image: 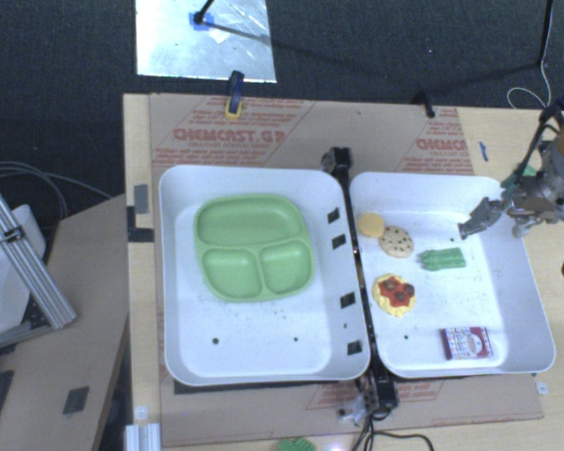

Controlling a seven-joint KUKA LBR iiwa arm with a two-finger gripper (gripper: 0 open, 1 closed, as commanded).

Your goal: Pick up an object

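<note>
- The nearest candidate for pickup is the small green ridged toy piece, apparently moulded plastic (442, 259), which lies flat on the floor of the right-hand shallow white bin (522, 299), roughly at the bin's middle.
- Handling estimate: the piece looks light and rigid, with a low profile. Its ribbed top should give some friction, but its thinness leaves little height to seize. A hold across the short width, at mid-length, appears most secure.
- The claw (477, 219) hangs above and to the right of the green piece, near it but clear of it, over the bin's upper right area.
- Claw state: cannot be told; nothing is seen held.
- Neighbouring items, all separate from the green piece:
  - a round tan toy cookie with dark chips (396, 241), just to its left;
  - a small yellow rounded toy (370, 224), touching or nearly touching the cookie;
  - a yellow disc with red topping, like a toy pizza (395, 294), below and left;
  - a dark red rectangular packet (466, 343), well below, near the bin's lower wall.
- The left-hand white bin (183, 346) holds a pale green three-compartment plastic tray (255, 247).
</note>
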